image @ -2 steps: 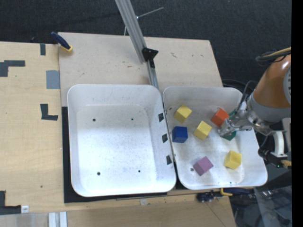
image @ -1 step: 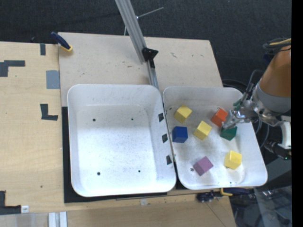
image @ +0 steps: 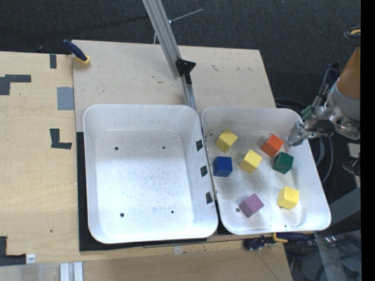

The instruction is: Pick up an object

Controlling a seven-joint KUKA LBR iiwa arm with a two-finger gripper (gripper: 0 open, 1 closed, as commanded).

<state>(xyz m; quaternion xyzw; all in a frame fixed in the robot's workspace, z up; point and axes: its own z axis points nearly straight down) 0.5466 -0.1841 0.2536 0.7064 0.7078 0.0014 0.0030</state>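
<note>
I see the two-finger gripper (image: 295, 137) just right of the small orange wooden cube (image: 272, 144); a dark green cube (image: 283, 162) sits just below. I cannot tell its grip.

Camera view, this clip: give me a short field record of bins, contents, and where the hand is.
left bin: white bin, no blocks visible inside
right bin: white bin, holds seven blocks
yellow blocks: three
other blocks: blue block, purple block, orange block, green block
hand: hand at the right bin's upper right, just right of the orange block
grasp: no block visibly between its tips
</note>
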